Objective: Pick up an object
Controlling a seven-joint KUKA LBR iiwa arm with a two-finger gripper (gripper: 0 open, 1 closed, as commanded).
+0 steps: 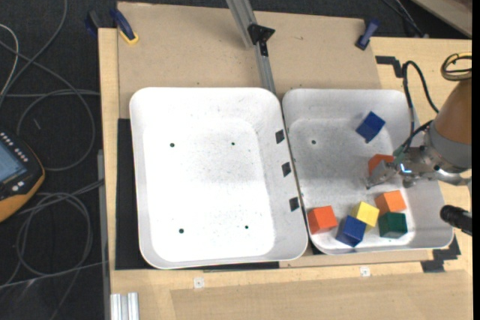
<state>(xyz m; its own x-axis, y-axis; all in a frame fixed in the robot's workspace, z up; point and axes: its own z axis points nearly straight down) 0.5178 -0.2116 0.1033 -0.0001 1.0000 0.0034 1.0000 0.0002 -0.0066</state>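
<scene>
Reaching in from the right, the gripper (384,170) sits low in the right bin (330,105), seemingly to take the red block (380,160) beside its fingers, whose spread I cannot tell; other blocks crowd the near edge

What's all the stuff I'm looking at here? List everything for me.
Bins: 2, white, side by side on the bench; left bin, right bin.
Blue blocks: 2; one at the right bin's far side, one at its near edge.
Orange blocks: 2; one near edge, one further right.
Yellow block: 1, between those.
Green block: 1, near right corner.
Red-orange block: 1, at the pincer's tips.
Clamps: blue, at the board's far corners.
Handheld controller: 1, floor, left.
Pincer: 1, over the right bin.
</scene>
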